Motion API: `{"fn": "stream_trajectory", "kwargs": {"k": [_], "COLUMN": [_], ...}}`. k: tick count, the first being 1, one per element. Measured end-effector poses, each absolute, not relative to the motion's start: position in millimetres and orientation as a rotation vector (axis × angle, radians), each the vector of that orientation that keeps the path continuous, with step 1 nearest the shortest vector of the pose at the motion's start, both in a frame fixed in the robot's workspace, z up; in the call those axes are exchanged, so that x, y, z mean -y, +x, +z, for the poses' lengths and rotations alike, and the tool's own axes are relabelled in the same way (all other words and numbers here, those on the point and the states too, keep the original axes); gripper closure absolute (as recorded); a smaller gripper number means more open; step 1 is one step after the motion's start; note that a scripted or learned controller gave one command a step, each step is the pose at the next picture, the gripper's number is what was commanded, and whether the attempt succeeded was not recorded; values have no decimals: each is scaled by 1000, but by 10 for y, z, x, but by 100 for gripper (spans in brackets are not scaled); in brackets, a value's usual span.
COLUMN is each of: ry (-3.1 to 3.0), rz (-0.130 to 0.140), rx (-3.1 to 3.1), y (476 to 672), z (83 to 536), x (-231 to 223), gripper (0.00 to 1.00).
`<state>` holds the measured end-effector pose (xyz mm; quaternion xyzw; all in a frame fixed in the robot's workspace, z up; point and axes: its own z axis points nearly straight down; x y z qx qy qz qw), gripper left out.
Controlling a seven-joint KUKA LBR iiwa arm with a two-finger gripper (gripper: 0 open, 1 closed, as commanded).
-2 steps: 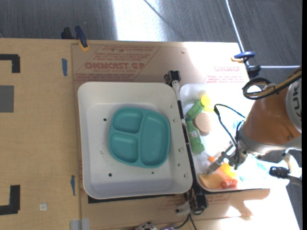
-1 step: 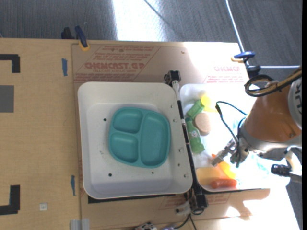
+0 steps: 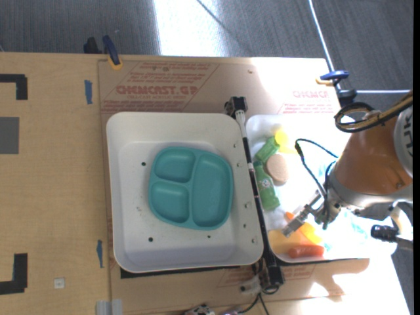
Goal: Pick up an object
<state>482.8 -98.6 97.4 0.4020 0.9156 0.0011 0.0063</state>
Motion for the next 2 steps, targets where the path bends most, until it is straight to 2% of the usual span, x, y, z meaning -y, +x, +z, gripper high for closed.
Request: {"fn": "stream_trajectory", "kwargs": {"k": [1,2], "ry": [1110,1777], "rz": [-2,26], "rx": [-2933,-2591], "y": [5009,4856], "z": [859,869], "x": [1931,2141], "gripper": [0,0]}}
